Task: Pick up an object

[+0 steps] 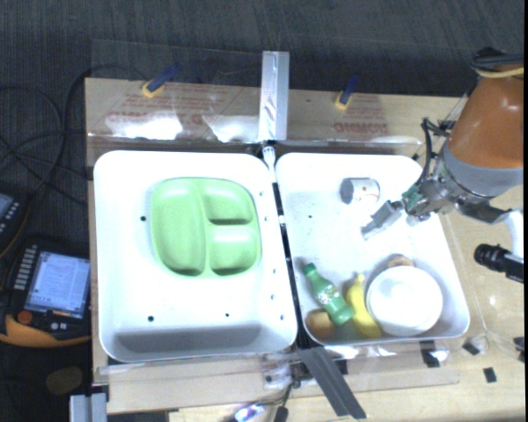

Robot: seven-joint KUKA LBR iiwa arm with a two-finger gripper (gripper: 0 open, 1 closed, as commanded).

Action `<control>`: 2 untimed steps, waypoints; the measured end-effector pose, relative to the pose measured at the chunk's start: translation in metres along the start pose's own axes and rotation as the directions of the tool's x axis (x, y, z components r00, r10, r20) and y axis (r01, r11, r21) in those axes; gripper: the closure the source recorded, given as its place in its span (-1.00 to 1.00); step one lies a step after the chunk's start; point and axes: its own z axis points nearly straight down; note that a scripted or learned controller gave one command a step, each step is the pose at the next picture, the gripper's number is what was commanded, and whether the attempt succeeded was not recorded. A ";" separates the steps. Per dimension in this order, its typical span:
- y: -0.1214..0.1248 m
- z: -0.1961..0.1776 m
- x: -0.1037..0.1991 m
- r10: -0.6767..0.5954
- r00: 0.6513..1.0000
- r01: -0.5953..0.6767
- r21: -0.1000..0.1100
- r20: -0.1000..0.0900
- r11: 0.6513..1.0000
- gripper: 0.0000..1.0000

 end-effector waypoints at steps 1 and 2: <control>-0.055 0.079 0.019 -0.113 0.994 0.113 0.000 -0.001 0.994 -1.00; -0.046 0.132 0.042 -0.463 0.886 0.463 -0.006 0.010 0.886 -1.00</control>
